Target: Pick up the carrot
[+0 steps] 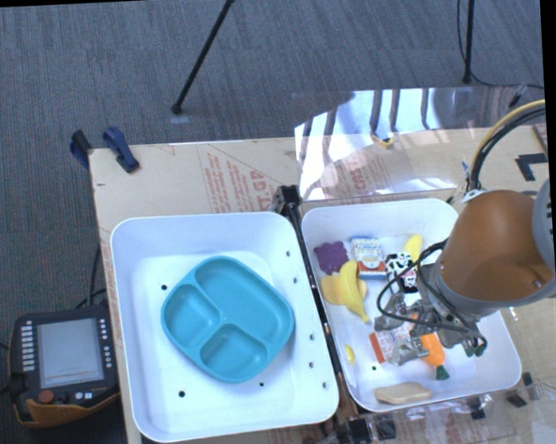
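Now the carrot (435,351) lies just at four o'clock of the tool (418,334), pointing toward five; tool's state I cannot tell.

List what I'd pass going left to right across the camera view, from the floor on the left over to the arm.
Handheld control pendant on the floor → blue divided plate in the left bin → purple toy → yellow banana → carrot → orange-banded arm.

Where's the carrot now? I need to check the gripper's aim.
The carrot lies in the right bin, near its front right corner, just under the gripper, beside a red packet.
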You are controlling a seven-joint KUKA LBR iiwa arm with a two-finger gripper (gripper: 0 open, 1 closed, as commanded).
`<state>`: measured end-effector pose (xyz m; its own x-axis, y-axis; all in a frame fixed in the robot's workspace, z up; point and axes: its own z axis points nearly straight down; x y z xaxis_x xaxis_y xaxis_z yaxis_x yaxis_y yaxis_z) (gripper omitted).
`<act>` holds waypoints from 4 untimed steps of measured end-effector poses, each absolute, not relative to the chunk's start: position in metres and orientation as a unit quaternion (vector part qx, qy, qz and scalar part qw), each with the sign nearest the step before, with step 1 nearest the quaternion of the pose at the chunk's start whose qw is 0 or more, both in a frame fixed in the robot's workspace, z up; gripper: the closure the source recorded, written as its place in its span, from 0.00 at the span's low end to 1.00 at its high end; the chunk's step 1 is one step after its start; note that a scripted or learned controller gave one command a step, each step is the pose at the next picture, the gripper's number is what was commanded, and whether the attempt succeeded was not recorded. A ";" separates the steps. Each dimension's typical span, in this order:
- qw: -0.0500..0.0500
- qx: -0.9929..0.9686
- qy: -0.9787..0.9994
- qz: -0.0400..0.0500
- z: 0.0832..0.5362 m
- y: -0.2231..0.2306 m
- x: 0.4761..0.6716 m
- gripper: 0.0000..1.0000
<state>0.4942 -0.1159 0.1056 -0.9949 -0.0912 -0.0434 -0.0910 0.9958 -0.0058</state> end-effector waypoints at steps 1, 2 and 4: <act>0.006 -0.087 0.996 0.002 0.092 -0.145 0.493 1.00; 0.002 -0.141 0.990 0.001 0.132 -0.117 0.503 1.00; 0.006 -0.062 0.998 -0.001 0.092 -0.143 0.494 1.00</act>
<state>0.4939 -0.1426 0.0917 -0.9921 -0.1246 -0.0123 -0.1246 0.9922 -0.0023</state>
